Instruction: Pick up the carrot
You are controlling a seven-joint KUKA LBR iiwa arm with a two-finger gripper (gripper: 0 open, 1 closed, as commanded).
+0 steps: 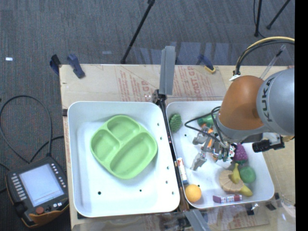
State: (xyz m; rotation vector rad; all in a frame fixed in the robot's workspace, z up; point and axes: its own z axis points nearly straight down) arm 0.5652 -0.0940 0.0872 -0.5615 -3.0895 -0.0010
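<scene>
Carrot (207, 124): only a small orange bit shows in the right bin (211, 186), tucked under the arm's orange band (243, 105); shape hard to make out. The jaws (204, 155) hang just below it, pointing at bare bin floor, fingers slightly apart, nothing between them. Nearby: spiky green piece (175, 122), round orange fruit (193, 193), banana (236, 174), purple grapes (239, 153). Left of the right bin, a glossy green divided plate (124, 146).
</scene>
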